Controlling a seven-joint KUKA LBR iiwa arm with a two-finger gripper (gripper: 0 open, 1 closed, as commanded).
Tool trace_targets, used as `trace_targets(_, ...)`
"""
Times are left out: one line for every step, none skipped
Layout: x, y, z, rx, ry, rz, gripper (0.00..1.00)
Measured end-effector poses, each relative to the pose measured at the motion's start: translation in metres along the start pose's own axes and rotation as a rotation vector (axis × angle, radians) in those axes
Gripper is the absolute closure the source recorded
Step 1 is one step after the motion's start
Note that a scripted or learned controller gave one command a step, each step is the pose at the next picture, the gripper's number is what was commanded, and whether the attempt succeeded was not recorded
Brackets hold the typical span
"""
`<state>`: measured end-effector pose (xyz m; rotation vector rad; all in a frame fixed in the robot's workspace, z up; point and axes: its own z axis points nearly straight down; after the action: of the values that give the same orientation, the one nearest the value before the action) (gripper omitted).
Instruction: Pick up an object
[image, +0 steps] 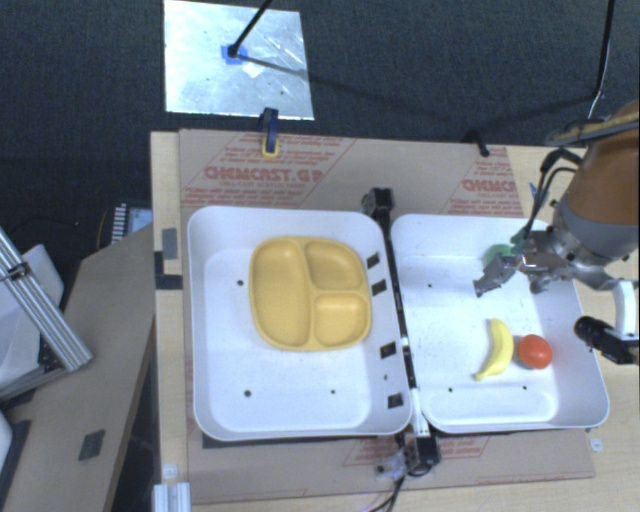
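A: What is seen nearest the camera?

B: The front rims of two shallow white plastic bins, set side by side on a brown cardboard-covered tabletop (330, 165), are met first. In the right bin (560, 408), a small yellow plastic banana (495, 350) is laid near the front, curved and roughly upright in the view, and a round red-orange toy tomato (536, 352) is placed just beside it on its right; whether the two touch cannot be told.

A: And the left bin (215, 330)?

B: A pale yellow divided plate with three compartments (308, 292) is set at its middle. Nothing is seen lying in its compartments.

A: Where is the gripper (510, 268) found?

B: It is held over the back half of the right bin, above the banana in the view and well apart from it. A green patch is seen by its tip, but what that patch is cannot be made out. Nothing is seen between the jaws, and it cannot be told whether they are open or closed. The grey arm with its orange band (605, 185) is brought in from the right edge.

A: And farthest off?

B: A blue and yellow clamp (270, 133) is fixed at the tabletop's back edge, and a shiny metal sheet (238, 60) is laid on the dark floor beyond.
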<state>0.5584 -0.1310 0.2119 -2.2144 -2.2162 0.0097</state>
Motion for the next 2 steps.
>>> trace_targets(0.000,0.003,-0.006,-0.011,-0.002,-0.002,0.00)
trace_targets(-0.002,0.005,0.036,-0.009,-0.001,0.000,0.00)
